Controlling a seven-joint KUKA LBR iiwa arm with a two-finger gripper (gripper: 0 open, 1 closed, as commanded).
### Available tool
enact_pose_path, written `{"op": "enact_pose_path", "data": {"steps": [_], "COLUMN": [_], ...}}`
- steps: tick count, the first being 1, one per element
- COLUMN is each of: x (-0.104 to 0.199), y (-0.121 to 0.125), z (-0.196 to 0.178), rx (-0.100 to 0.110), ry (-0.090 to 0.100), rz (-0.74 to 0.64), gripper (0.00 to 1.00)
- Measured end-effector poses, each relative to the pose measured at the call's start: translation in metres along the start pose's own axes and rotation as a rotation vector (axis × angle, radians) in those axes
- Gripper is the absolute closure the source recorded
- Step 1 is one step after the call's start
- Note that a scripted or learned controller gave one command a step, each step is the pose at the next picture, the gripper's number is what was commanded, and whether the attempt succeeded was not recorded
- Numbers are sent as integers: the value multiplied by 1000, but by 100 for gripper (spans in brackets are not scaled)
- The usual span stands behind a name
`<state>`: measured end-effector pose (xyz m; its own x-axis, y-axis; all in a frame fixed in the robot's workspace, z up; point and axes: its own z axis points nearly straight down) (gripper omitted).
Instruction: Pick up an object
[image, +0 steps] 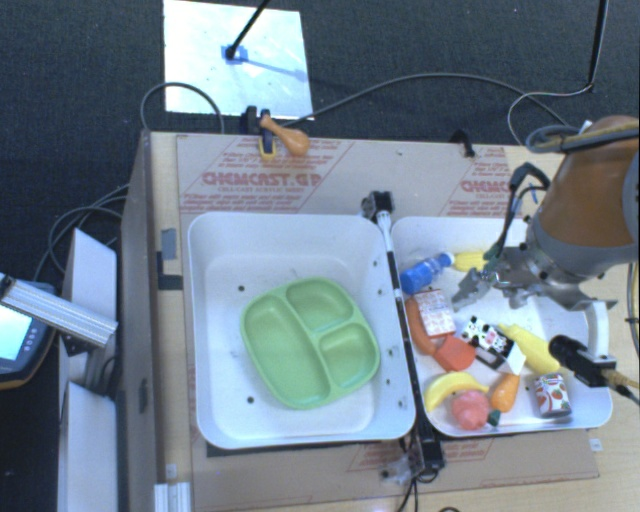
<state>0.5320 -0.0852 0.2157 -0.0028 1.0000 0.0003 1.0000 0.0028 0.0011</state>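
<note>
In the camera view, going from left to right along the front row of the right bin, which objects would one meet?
Yellow banana → pink round fruit → orange carrot → small red-and-white can, all in the right bin.

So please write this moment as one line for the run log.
arm: over right bin | pincer: above toys, near blue bottle | held: nothing seen | left bin: green tray

Bright, even overhead light; glare on the foil sheet (236, 57), soft shadows, slightly soft focus throughout
</note>
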Motion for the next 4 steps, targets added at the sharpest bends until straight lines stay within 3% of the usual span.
{"op": "enact_pose_path", "data": {"steps": [1, 2, 3, 4], "x": [-4, -12, -75, -92], "y": [-22, 69, 114, 88], "z": [103, 124, 19, 131], "rx": [-13, -23, -5, 0], "ry": [-3, -4, -3, -1], "rz": [1, 1, 1, 1], "gripper": [0, 0, 0, 0]}}
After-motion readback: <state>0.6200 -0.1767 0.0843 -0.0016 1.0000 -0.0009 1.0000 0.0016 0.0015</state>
